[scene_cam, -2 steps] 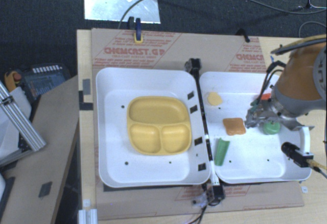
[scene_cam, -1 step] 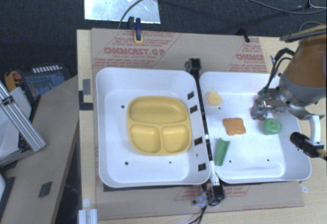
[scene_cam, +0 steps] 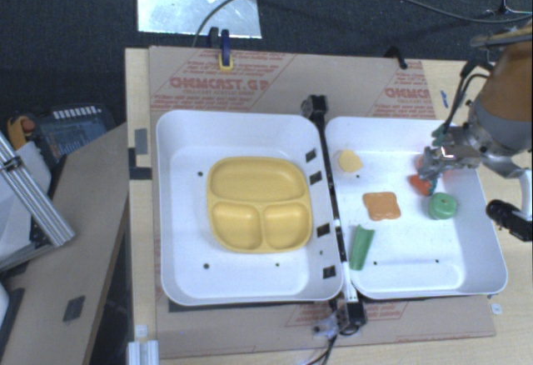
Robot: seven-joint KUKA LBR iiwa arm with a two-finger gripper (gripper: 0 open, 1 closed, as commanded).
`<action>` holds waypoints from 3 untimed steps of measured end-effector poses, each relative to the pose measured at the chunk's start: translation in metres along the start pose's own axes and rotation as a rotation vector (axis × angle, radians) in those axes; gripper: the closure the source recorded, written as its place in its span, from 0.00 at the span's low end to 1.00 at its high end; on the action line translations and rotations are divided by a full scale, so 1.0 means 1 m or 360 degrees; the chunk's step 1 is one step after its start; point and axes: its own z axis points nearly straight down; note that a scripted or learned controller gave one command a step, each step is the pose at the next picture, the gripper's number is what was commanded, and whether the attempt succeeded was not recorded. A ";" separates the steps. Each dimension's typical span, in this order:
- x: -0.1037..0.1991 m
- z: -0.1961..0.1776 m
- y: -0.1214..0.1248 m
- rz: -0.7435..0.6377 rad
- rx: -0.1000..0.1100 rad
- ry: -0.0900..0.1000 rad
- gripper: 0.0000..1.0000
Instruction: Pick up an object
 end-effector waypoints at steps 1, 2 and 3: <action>0.045 -0.003 0.000 -0.0006 0.0007 0.0004 1.00; 0.104 0.004 -0.003 -0.0008 0.0008 0.0006 1.00; 0.149 0.002 0.007 -0.0007 0.0005 0.0005 1.00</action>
